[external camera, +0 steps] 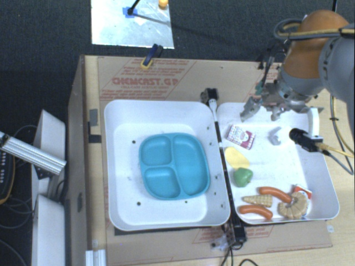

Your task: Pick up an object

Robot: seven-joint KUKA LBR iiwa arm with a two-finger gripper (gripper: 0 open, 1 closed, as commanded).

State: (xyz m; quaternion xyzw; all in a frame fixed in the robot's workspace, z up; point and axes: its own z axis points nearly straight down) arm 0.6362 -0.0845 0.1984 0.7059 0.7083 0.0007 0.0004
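One legible name in red print
The brown board [145, 73] bears "CHEMCAST GP" in red; its smaller lines, and the print on the red-and-white packet [239, 136], are too small to read.

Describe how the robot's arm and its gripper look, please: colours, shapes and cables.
The arm is a thick grey tube with a rounded orange band above the wrist. Pale cables loop over that band. The gripper is small and of grey metal, with two thin fingers.

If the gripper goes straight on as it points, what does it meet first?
Likely bare floor of the right bin under the gripper, just short of the red-and-white packet and grey piece; depth unclear.
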